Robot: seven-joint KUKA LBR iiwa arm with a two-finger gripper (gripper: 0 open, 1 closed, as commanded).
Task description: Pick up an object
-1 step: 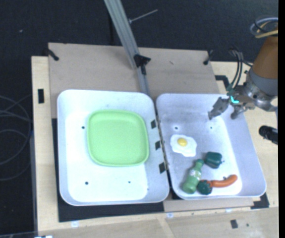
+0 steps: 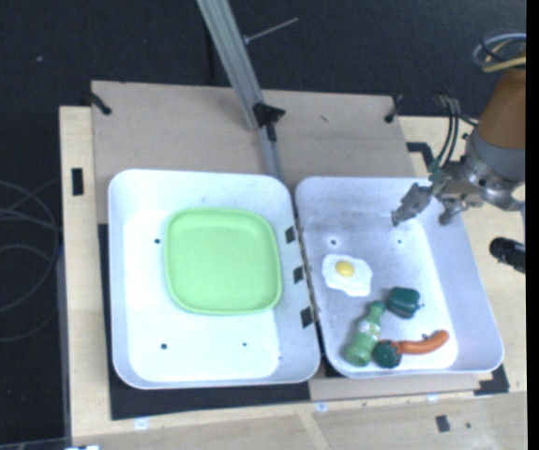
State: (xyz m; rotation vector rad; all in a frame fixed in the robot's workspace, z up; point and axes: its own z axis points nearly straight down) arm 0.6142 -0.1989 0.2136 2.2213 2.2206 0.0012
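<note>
Dark floor all around, a pale wooden surface [image 2: 344, 139] in the middle, and two white bins sitting side by side on it. Off at the right, the claw [image 2: 426, 203] hangs over the upper right part of the right bin [image 2: 456, 251], fingers spread apart with nothing between them. Empty-handed, then, and well above the toys.

Working outward from there: nearest is a fried egg [image 2: 347, 274], lying flat near the bin's left wall. Further down sit a dark green pepper [image 2: 403, 300], a green bottle [image 2: 366, 336] on its side, and a red sausage [image 2: 423, 344] near the bottom rim, with a small dark green piece touching its left end. These last ones are bunched close together. Across in the left bin [image 2: 138, 251] lies a light green plate [image 2: 222, 261], and a grey pole [image 2: 236, 54] slants up from between the bins.

Any object will do, so pick wisely. The egg looks too flat to pinch. The bottle seems the better bet: come straight down over its middle, fingers set across its narrow width, and keep clear of the pepper and sausage just beside it. Close only once the fingers straddle it properly.
</note>
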